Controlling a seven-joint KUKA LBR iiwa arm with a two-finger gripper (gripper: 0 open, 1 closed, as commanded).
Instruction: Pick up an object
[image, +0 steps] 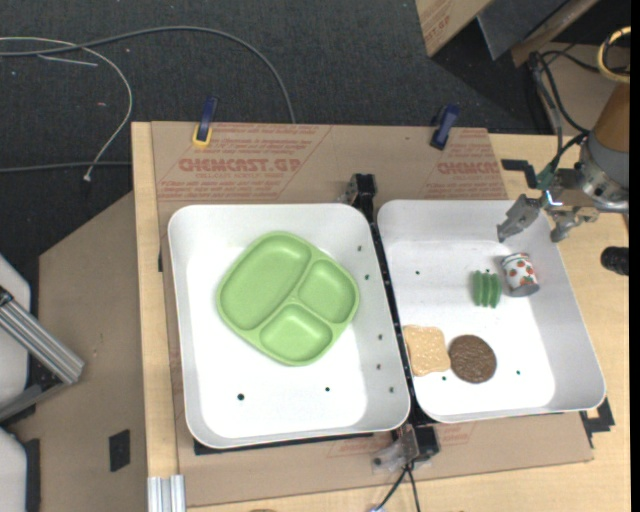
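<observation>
The right bin (560, 385) holds a small green piece (486, 289), a white cup-like object with red and green spots (519, 274), a tan cracker-like square (426, 349) and a brown round cookie (472, 358). My gripper (541, 217) hangs over the bin's far right corner, above and just beyond the spotted object. Its fingers (518, 215) are spread apart, with nothing between them.
The left bin (200, 400) holds a light green divided plate (288, 297). Blue clamps (206, 118) (444, 126) sit at the bench's far edge. A black hinge (362, 189) joins the bins at the back. Cardboard boxes (450, 20) stand beyond the bench.
</observation>
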